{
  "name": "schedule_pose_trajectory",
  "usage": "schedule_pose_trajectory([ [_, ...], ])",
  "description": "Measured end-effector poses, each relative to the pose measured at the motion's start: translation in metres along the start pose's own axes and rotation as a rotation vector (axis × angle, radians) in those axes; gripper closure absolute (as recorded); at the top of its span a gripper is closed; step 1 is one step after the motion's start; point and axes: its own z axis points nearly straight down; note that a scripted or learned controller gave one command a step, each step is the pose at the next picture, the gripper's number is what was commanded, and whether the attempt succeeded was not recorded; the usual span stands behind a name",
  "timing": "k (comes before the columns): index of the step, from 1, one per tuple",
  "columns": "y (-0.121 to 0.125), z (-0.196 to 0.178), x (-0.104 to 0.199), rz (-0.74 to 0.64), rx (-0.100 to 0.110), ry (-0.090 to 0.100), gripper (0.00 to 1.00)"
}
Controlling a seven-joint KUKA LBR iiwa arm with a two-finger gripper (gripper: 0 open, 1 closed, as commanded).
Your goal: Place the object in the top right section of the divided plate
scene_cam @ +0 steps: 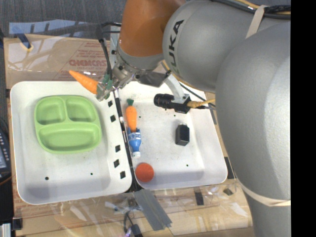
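Observation:
A green divided plate (66, 123) lies in the left bin (29, 181); its top right section (82, 109) holds nothing. An orange toy carrot (83, 81) hangs above the bin's back edge, just past that corner of the plate. My gripper (104, 89) is shut on the carrot's thick end, with the tip pointing left. The grey arm with its orange band (148, 23) comes in from the upper right and hides the back of the right bin.
The right bin (207, 157) holds a second carrot (131, 116), a small blue-and-white bottle (135, 142), an orange ball (144, 172) and a black block (182, 135). A black cylinder (165, 101) on the arm hangs over that bin. A ridge (121, 147) divides the two bins.

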Motion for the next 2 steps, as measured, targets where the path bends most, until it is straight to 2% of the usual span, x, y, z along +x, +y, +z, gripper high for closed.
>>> schedule_pose_trajectory([
  [1, -0.05, -0.011, -0.028, -0.086, 0.001, 0.002, 1.0],
  [2, -0.006, 0.064, -0.05, -0.283, 0.002, 0.004, 1.0],
])
